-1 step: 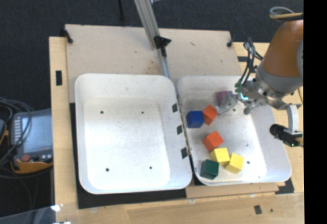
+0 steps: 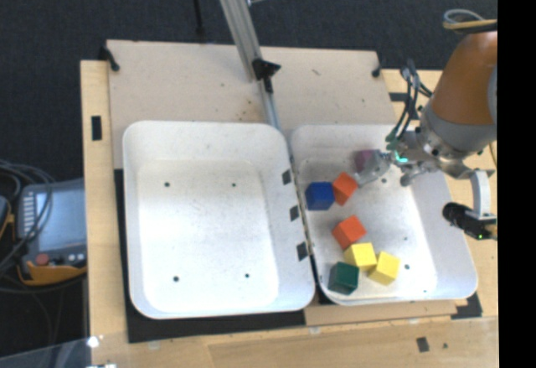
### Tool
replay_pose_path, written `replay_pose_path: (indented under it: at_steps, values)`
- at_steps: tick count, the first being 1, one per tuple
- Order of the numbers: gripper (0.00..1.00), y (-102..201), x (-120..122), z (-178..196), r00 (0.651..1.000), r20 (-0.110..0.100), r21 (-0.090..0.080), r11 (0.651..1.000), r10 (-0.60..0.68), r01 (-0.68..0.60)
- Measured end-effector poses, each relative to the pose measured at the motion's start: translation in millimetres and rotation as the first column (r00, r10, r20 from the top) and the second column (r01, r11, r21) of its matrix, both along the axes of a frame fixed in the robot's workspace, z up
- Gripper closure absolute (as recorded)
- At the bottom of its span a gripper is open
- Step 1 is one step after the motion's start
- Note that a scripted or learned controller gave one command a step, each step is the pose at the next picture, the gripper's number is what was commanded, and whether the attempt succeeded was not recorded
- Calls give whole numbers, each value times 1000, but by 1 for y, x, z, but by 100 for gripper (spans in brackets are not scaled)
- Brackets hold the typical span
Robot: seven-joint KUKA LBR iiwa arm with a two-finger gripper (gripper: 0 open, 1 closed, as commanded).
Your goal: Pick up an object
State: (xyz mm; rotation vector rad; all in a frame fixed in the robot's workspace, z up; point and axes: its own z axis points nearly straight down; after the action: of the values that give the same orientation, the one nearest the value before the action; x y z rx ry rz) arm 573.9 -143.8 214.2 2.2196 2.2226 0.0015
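The right bin (image 2: pixel 435 228) holds several small blocks. A purple block (image 2: pixel 364 159) lies near its far edge. A blue cube (image 2: pixel 319 195) and an orange cube (image 2: pixel 344 188) sit side by side by the left wall. Lower down are a second orange cube (image 2: pixel 349 231), two yellow cubes (image 2: pixel 363 256) (image 2: pixel 386 267) and a green cube (image 2: pixel 343 277). My gripper (image 2: pixel 388 171) hangs low over the far part of this bin, just right of the purple block. I cannot see anything held in it.
The left bin (image 2: pixel 209 215) stands beside the right one, sharing a divider edge. A slanted aluminium post (image 2: pixel 239 10) rises behind the bins. A cable and a black fitting (image 2: pixel 465 220) hang off the arm at the right bin's right rim.
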Motion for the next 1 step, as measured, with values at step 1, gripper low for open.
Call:
replay_pose_path:
  at_steps: [1]
  values:
    - [0,4,8,-56,1000,-6,-1,1000,-1,1]
